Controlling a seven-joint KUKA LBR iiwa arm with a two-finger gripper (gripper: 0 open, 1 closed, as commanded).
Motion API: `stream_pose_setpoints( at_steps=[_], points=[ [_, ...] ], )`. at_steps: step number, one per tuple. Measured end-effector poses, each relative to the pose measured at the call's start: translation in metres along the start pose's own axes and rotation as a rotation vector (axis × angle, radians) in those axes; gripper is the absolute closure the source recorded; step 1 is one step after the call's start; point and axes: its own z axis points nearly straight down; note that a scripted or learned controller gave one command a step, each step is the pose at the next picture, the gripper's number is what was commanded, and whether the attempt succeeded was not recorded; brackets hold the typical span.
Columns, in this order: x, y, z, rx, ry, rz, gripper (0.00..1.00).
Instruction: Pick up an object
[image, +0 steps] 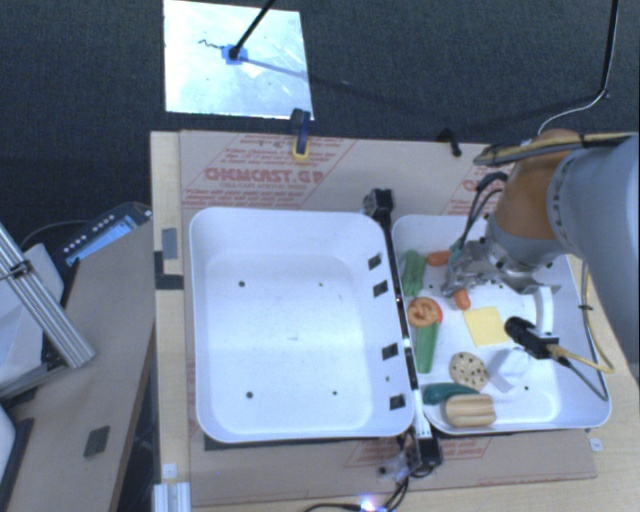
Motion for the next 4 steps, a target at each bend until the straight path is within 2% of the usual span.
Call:
stream_pose_setpoints(
  at_steps=[1, 2, 3, 4],
  points=[
    [0.022, 0.032, -0.002, 0.015, 0.001, 0.002, 1.0],
    [0.083, 0.058, -0.13, -0.016, 0.002, -0.007, 1.0],
    [0.08, 0.01, -0.117, 0.003, 0.0, 0.004, 1.0],
    [0.179, 0.057, -0.142, -0.008, 0.002, -0.008, 1.0]
  ],
)
